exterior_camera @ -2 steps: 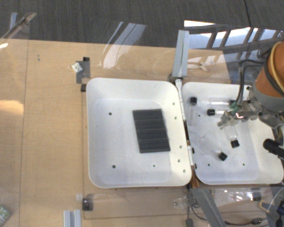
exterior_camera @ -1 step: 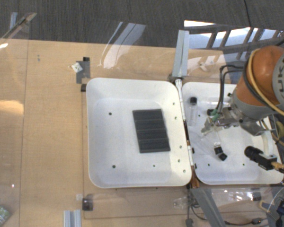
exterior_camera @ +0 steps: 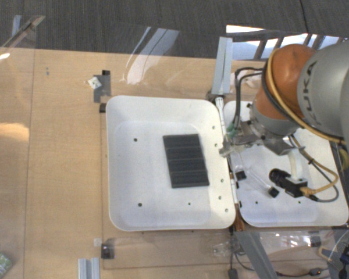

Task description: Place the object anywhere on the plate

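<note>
Arm over the right bin, plate in the left

The dark ribbed plate [exterior_camera: 186, 160] lies flat mid-left bin [exterior_camera: 122, 173]; the grey arm [exterior_camera: 314, 86] hangs above the right bin [exterior_camera: 314, 214], near their shared edge

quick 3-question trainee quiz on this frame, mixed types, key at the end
1. True or false: the dark ribbed plate lies in the left bin.
2. Over which bin is the arm? A) left B) right
3. What colour is the band above the wrist?

Key: 1 true; 2 B, the right bin; 3 orange.
</note>
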Tool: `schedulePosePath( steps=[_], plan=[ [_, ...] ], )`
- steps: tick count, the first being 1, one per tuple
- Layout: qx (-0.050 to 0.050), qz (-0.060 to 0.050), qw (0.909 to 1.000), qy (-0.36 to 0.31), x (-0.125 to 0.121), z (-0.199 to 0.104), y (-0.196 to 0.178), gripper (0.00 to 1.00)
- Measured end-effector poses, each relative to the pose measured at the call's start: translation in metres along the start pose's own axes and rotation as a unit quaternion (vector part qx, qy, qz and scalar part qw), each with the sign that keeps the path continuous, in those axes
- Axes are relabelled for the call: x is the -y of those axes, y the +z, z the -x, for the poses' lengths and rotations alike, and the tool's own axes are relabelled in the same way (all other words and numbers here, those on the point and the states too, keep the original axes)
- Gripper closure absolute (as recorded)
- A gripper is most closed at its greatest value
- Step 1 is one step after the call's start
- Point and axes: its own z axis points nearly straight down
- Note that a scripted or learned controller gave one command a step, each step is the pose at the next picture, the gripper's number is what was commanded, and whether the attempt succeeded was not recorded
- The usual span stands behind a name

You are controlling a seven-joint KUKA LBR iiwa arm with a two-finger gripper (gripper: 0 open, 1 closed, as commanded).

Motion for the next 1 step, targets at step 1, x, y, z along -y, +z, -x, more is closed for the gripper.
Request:
schedulePosePath(
  steps=[1],
  plan=[
    [-0.001,0.000,0.9999,0.014,-0.0304,-0.0973,-0.0035,1.00]
  ],
)
